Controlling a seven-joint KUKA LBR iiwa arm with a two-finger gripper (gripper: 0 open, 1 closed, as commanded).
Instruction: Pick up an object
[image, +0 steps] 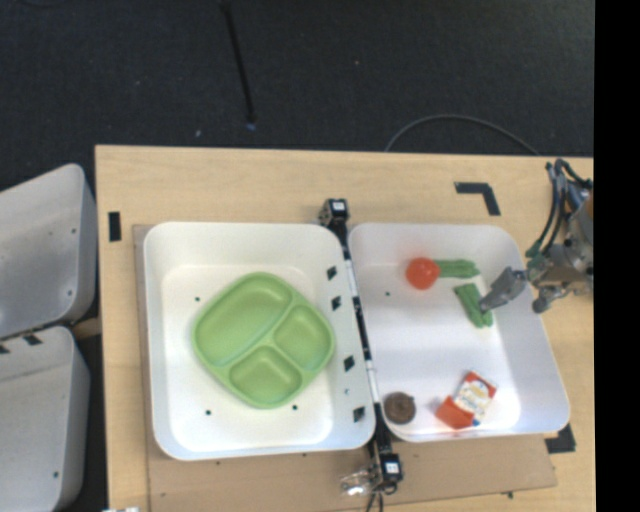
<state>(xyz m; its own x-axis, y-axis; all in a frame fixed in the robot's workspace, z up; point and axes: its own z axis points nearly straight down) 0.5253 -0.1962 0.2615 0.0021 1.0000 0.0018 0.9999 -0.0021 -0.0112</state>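
Observation:
The right bin holds a red ball with a green stick touching its right side. A second green stick lies slanted just below them. A brown round piece and a red and white packet lie near the bin's front wall. My gripper hangs over the bin's right rim, open, with nothing between its fingers. Its left finger sits just right of the slanted green stick.
The left bin holds a green divided plate. Black clips line the wall between the two bins. Cables run at the arm's wrist by the right edge.

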